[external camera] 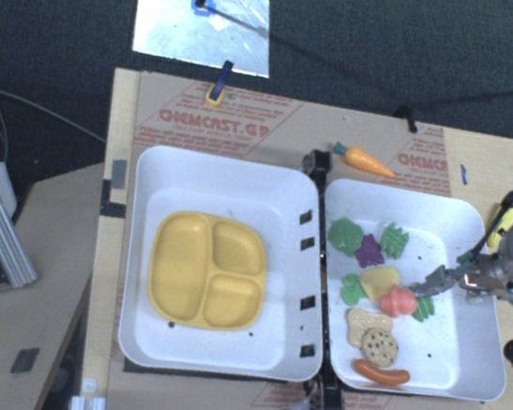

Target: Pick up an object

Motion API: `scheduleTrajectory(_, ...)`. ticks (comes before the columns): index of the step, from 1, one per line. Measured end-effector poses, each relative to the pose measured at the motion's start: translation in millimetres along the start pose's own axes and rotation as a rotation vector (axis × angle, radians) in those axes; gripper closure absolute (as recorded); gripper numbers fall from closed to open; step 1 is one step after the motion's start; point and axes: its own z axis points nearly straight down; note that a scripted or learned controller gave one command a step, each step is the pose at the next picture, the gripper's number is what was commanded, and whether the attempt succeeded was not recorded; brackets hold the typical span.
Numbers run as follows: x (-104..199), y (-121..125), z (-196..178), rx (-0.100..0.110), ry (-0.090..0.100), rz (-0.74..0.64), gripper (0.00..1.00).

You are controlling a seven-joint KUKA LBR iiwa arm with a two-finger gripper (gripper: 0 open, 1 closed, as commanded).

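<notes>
The gripper is poised at the tomato mid-bin; its opening cannot be told. The tomato is judged light, stiff and slippery, best pinched across its middle.

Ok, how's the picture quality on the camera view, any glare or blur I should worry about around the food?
Camera view: even, soft lighting with faint shadows; strong glare on the shiny sheet beyond the bench; the white bins are bright but not washed out; toy food such as the cookie is slightly soft yet readable; the gripper looks blurred, so its fingers are hard to resolve.
</notes>
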Motion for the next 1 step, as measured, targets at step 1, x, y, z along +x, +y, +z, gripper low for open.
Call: scheduleTrajectory(1, 0.0, 0.0, 0.0, 0.0, 0.0, 0.0, 0.0)
